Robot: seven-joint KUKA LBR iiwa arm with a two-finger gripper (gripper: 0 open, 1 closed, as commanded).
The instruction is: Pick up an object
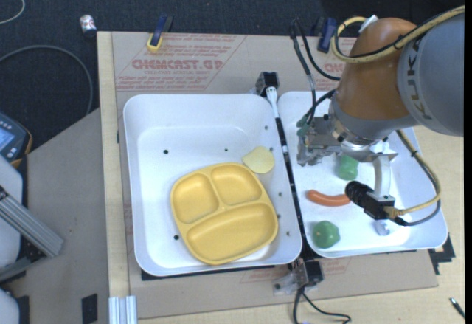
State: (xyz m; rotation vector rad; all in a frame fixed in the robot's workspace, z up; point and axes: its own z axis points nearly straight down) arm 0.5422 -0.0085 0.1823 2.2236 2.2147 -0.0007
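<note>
My gripper (313, 147) hangs low over the upper left part of the right bin (424, 190), under the orange band of the arm. A light green round piece (346, 167) lies just right of it, partly under the wrist. An orange carrot-like stick (328, 198) lies below the gripper on the bin floor. Near the bin's front edge rests a darker green lump (325, 233). The view shows nothing between the fingers.
The left bin (147, 123) holds a yellow divided tray (223, 212) and a pale yellow slice (259, 160) by the tray's upper right corner. A black connector with a yellow cable (371, 199) hangs from the arm over the right bin.
</note>
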